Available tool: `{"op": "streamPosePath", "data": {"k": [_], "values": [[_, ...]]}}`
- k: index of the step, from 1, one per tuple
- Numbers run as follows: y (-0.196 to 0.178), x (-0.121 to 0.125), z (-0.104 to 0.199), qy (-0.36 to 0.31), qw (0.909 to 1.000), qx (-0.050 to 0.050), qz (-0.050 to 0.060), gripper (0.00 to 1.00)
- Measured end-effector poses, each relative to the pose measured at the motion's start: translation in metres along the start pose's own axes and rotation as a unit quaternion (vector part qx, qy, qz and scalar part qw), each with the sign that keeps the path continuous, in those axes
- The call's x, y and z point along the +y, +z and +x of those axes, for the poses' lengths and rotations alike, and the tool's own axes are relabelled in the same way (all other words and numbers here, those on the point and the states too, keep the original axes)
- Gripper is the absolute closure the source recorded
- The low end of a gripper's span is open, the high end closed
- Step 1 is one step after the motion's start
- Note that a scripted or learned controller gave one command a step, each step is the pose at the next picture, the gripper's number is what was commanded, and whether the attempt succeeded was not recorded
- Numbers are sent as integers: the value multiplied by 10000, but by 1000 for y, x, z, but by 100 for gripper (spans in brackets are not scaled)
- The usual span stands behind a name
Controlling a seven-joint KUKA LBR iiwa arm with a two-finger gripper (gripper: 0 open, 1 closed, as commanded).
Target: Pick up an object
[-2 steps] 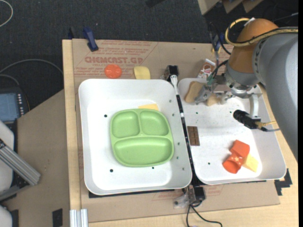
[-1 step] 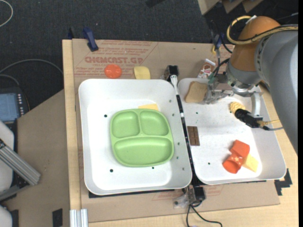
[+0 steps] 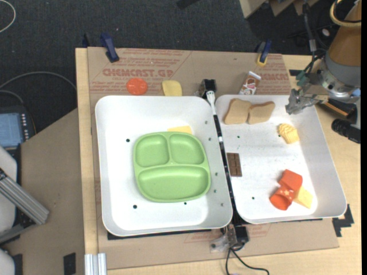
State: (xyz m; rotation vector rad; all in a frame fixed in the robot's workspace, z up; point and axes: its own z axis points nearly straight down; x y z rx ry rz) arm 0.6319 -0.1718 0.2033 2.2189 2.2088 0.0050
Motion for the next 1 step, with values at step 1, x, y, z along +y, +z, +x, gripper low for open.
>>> {"op": "streamPosePath", "data": {"k": [1], "values": [[40, -89, -54, 18, 10000, 33, 85, 100]]}}
